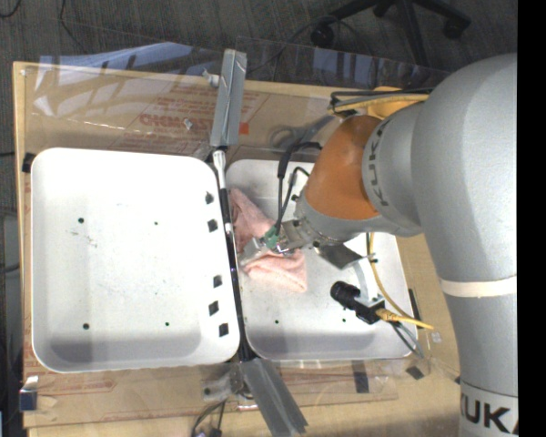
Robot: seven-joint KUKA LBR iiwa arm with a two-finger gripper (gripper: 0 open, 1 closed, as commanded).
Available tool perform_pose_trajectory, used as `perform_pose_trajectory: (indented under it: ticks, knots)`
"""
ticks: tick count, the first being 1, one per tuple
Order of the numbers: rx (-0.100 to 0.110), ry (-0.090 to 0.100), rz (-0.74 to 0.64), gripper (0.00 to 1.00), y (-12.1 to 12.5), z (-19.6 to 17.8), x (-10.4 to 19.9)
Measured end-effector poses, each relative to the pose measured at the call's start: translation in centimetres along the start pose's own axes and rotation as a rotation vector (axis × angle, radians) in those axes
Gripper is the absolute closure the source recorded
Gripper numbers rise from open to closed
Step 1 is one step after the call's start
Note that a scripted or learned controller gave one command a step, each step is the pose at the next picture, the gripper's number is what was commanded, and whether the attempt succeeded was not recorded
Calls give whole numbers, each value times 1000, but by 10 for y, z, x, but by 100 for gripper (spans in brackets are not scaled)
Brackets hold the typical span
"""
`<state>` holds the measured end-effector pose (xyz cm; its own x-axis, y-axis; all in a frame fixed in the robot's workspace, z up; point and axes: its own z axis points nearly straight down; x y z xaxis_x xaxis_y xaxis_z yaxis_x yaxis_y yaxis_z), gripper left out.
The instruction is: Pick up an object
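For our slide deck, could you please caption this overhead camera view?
KUKA arm lowers its gripper onto a pink cloth in the right bin; left bin alongside.

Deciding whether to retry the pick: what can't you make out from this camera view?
- Gripper: fingertips too small and buried against the pink cloth, so grip state unreadable.
- Pink cloth: its right part hidden under the arm's wrist.
- Right bin: upper right floor covered by the arm.

A crumpled pink cloth [271, 248] lies bunched in the right bin [318, 340], against that bin's left wall.
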<state>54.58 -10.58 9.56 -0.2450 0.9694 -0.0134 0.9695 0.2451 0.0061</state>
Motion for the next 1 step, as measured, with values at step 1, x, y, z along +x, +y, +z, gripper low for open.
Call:
perform_pose_trajectory:
  ticks: [1]
  knots:
    - [2,4,-6,100,1,-9,1]
